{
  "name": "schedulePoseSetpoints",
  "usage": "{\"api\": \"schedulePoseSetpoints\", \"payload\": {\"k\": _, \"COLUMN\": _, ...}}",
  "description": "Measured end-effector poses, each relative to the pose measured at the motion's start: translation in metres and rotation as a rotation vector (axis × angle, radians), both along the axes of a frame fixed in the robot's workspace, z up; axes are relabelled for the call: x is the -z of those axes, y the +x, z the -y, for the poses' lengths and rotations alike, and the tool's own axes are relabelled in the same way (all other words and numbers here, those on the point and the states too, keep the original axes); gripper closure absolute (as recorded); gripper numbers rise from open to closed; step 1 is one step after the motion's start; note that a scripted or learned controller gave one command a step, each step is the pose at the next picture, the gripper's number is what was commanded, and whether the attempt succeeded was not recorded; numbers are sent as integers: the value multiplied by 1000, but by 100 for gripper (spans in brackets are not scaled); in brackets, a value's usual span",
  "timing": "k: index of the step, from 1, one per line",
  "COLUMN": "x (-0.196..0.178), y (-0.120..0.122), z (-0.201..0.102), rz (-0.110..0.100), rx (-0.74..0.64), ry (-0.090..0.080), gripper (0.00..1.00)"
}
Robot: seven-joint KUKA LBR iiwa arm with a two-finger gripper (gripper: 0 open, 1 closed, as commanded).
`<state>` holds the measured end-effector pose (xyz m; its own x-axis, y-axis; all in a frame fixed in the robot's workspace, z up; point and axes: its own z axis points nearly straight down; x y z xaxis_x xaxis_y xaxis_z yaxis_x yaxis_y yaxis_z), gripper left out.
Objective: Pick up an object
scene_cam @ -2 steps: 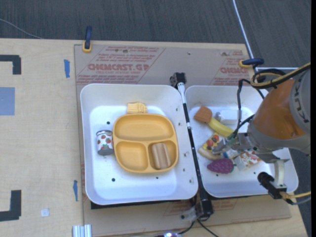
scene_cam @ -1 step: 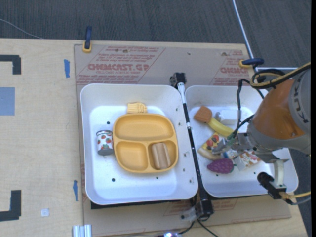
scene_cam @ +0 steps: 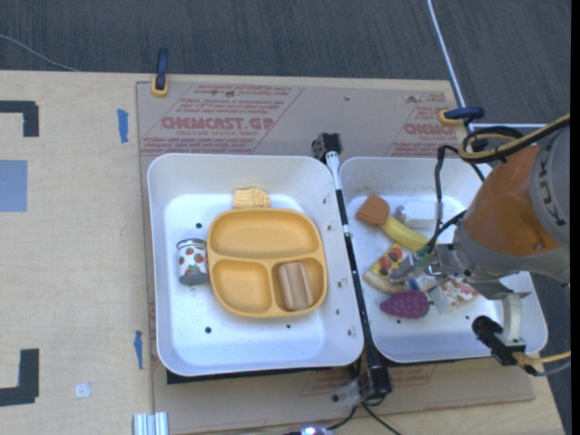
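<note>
The claw [scene_cam: 433,265] is down in the right bin [scene_cam: 530,338], among the toy food; whether it grips anything I cannot tell. Just beside it lie a pizza slice [scene_cam: 388,270], purple grapes [scene_cam: 405,305] and a banana [scene_cam: 404,234]. Nothing looks lifted, so the pick seems not yet done.

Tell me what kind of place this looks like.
Probably a robot lab test bench: a grey and orange arm reaches over two white bins, toy food such as a banana fills one, and cardboard is clamped over a taped tabletop.
</note>
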<state>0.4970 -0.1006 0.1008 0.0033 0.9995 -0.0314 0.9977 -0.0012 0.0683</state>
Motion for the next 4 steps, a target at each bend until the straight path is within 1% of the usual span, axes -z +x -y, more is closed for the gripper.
{"api": "schedulePoseSetpoints", "payload": {"k": 2, "x": 0, "y": 0, "z": 0, "rz": 0, "rx": 0, "ry": 1, "gripper": 0}}
{"api": "schedulePoseSetpoints", "payload": {"k": 3, "x": -10, "y": 1, "z": 0, "rz": 3, "rx": -1, "ry": -1, "gripper": 100}}
{"api": "schedulePoseSetpoints", "payload": {"k": 4, "x": -84, "y": -17, "z": -74, "rz": -67, "rx": -4, "ry": 33, "gripper": 100}}
